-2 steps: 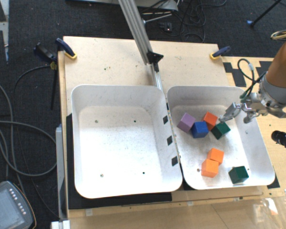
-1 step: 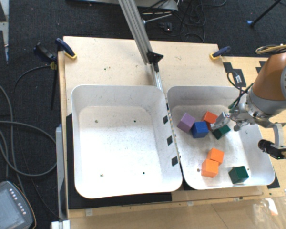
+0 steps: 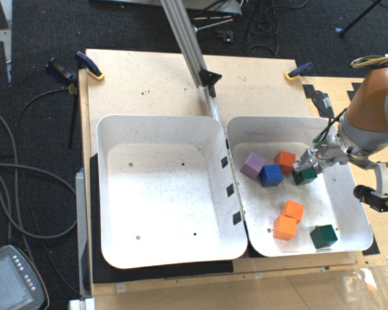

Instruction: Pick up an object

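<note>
Six blocks (image 3: 270, 175) lie in the right bin (image 3: 349, 228); the gripper (image 3: 308, 166) sits, perhaps touching, at their upper right.

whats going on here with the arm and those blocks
A grey and orange arm reaches into the right bin, its gripper low beside a dark green block. Nearby lie purple, blue and orange blocks. Whether it has gripped anything is unclear.
</note>
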Controlling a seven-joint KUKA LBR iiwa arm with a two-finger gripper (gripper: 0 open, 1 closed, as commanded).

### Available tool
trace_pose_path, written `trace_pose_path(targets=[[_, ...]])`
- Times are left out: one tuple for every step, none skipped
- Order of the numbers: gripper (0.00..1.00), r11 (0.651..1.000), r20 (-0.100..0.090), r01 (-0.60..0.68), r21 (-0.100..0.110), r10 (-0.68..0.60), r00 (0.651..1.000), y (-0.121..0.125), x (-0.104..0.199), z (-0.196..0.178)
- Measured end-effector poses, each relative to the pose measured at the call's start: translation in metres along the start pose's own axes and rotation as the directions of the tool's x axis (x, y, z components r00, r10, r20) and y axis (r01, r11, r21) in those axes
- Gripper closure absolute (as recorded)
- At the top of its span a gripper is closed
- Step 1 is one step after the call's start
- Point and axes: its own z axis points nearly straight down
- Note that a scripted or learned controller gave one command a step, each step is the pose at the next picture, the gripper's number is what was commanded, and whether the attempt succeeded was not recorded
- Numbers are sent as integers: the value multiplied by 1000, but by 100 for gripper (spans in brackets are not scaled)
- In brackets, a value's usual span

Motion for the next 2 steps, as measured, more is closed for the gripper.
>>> trace_pose_path(targets=[[100,1000,1,3,-4,-3,1000,12,1,-52],[100,1000,1,2,-4,-2,1000,12,-4,-96]])
